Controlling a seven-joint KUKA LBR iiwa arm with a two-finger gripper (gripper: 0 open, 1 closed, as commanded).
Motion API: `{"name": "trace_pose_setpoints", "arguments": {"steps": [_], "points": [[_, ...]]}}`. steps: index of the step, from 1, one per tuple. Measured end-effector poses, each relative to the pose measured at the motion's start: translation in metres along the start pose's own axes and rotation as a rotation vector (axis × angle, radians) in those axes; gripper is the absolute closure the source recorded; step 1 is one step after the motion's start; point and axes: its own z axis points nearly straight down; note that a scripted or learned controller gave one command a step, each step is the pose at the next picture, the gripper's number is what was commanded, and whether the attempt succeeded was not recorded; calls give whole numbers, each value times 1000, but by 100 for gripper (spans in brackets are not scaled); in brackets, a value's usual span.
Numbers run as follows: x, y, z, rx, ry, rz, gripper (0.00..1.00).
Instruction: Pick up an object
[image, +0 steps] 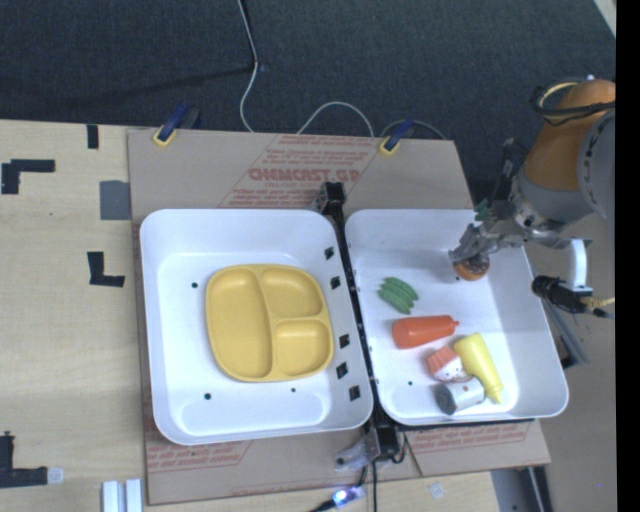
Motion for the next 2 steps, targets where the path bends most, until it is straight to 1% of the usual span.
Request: {"name": "trace_pose_setpoints", "arguments": {"steps": [1,2], "points": [[11,2,-52,-1,0,-2,100],[7,5,-115,-4,-1,-1,100]]}}
